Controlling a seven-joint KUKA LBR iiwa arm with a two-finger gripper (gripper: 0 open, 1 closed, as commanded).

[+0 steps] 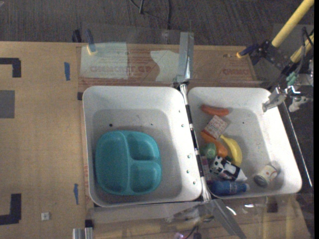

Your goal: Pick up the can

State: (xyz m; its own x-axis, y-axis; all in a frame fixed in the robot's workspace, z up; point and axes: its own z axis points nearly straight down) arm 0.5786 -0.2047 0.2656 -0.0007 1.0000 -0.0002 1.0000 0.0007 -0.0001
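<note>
Nothing sits in the claw (277, 99), well above the can (265, 174).

No legible text on the counter

Faint reddish print on the cardboard sheet (127, 66) behind the bins is too blurred to read; the small card (216, 127) among the items likewise.

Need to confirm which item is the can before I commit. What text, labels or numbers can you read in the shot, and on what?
None is legible.
Cardboard sheet behind the bins: faint reddish print, too blurred to read.
Small card in the right bin: marks too small.
Can: no readable label.
Blue bottle: nothing readable.
</note>
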